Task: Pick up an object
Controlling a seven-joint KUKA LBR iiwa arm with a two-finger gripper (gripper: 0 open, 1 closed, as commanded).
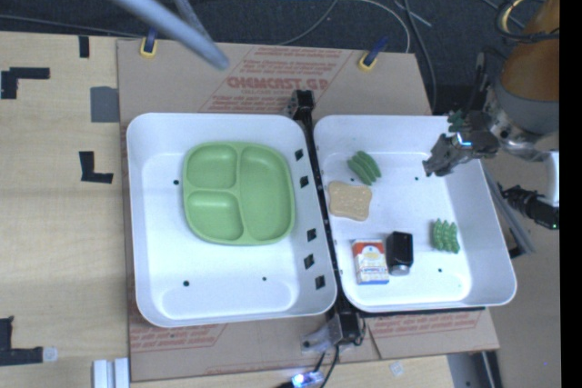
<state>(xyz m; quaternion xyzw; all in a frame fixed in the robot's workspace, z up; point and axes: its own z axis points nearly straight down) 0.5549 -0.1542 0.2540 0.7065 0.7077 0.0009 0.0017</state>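
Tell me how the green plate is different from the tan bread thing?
The green plate is large with three compartments; the tan bread piece is small and plain. The plate lies in the left bin, the bread in the right bin. Both lie flat, untouched by the gripper.

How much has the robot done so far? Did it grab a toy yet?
Not yet. Nothing looks picked up: the green pods, bread slice, small carton, black block and green bumpy piece all lie in the right bin. The end effector hangs over that bin's far right side with nothing visibly in it. Left to do: go down, grab one and lift it.
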